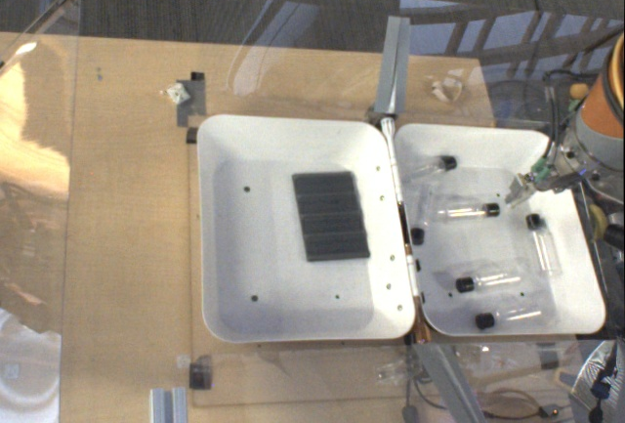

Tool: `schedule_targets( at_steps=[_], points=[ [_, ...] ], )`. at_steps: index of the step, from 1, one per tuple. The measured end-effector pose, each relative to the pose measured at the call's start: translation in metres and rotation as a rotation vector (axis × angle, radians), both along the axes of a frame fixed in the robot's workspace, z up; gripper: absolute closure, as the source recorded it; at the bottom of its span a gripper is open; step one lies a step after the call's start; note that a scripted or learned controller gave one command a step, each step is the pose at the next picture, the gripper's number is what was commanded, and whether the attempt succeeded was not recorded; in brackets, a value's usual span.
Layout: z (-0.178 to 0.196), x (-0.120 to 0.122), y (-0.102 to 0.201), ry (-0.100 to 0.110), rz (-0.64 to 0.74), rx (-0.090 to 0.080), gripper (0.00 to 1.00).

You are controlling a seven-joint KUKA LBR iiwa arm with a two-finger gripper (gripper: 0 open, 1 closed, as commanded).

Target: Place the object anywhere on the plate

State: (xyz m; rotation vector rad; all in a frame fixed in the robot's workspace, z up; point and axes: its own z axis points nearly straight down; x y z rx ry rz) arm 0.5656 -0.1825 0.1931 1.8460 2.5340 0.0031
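Note:
A dark grey ridged plate (332,216) lies flat in the middle of the left bin (234,304). Several clear vials with black caps lie scattered in the right bin (586,314), among them one (469,211) near the bin's centre, one (542,245) at the right side and one (488,282) lower down. My gripper (530,183) hangs over the upper right part of the right bin, just right of the central vial and above the right-hand one. Its tip is small and blurred against the white floor. Nothing rests on the plate.
A grey metal post (393,69) rises behind the seam between the two bins. More vials lie along the right bin's left wall (417,235) and near its front (508,317). Wooden bench surface (107,216) spreads to the left of the bins.

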Motion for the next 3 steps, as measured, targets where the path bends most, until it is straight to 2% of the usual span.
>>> schedule_targets(
  at_steps=[1,2,3],
  points=[
    [0.077,0.041,0.053,-0.002,-0.074,0.001,1.00],
    [0.053,0.067,0.096,0.001,-0.305,0.003,1.00],
    [0.027,0.104,0.110,0.000,0.158,0.001,1.00]
  ],
)
